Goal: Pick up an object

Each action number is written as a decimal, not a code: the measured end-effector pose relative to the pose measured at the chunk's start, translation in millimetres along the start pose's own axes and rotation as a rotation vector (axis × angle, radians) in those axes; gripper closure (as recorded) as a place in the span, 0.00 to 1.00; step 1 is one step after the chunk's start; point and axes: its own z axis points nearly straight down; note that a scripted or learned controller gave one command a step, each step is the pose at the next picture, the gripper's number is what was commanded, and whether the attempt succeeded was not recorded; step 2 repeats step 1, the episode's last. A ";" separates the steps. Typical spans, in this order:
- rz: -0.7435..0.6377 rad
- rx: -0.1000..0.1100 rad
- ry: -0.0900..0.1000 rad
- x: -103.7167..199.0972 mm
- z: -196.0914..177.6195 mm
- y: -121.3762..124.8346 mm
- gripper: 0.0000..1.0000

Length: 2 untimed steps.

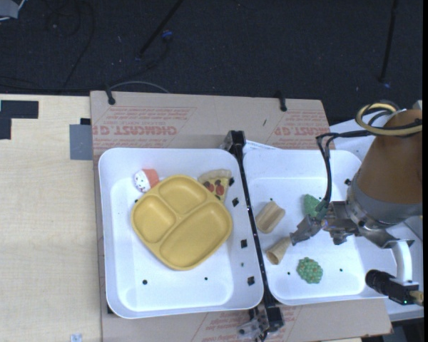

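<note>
My gripper (318, 236) hangs over the right bin (342, 169), fingers spread open with nothing between them. One fingertip (298, 238) points toward a tan cone-shaped piece (278, 250) just to its left. A green leafy toy (312, 205) lies just behind the gripper and a green bumpy ball (309, 270) just in front of it. A tan cylinder (269, 216) rests near the bin's left wall.
The left bin (118, 262) holds a yellow divided plate (182, 221), a pizza-slice toy (216, 184) and a small white-and-orange toy (145, 180). A black divider (247, 219) runs between the bins. Cables loop above the arm's wrist (374, 116).
</note>
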 end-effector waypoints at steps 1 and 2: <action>-0.002 -0.013 -0.001 -0.1 -6.3 2.6 0.00; -0.002 -0.013 -0.001 -0.1 -6.3 2.6 0.00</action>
